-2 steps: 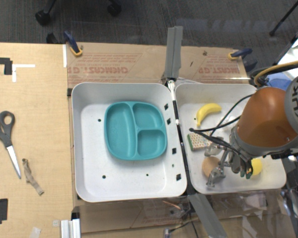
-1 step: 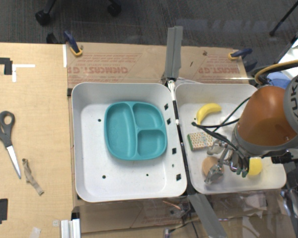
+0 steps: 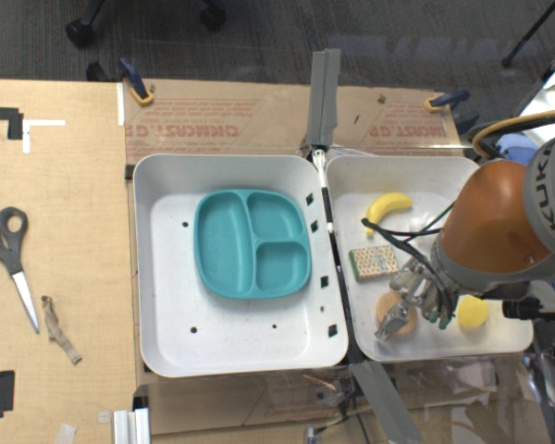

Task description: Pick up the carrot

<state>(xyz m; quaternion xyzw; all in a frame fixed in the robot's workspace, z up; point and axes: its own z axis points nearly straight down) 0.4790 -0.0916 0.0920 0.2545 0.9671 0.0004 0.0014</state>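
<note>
Tool: the tool (image 3: 400,320) is low in the right bin (image 3: 499,340), at about 7 o'clock of that bin's floor, with its tip over an orange-tan thing; how far it is open cannot be told from this slant.
Carrot: the orange-tan thing (image 3: 388,305) under the tool looks like the carrot, but it is partly hidden, and whether the tool has hold of it cannot be told.
Lemon: a yellow round piece (image 3: 474,313) lies just at 3 o'clock of the tool, near the bin's near wall.
Arm: the orange band (image 3: 490,220) sits above the tool and covers the right half of the right bin; dark cables run from it toward the tool.
Card: a small patterned rectangle (image 3: 374,262) lies at 11 o'clock of the tool, close by.
Banana: a yellow banana (image 3: 388,206) lies at 12 o'clock of the card, toward the far wall.
Left bin: the left bin (image 3: 157,276) holds a teal divided plate (image 3: 252,243), tilted a little, about its centre.
Counter: the counter (image 3: 65,248) carries scissors (image 3: 9,257) at 9 o'clock of the left bin, well apart from it.
Far edge: two clamps (image 3: 137,81) and (image 3: 449,101) grip the cardboard beyond the bins.
</note>
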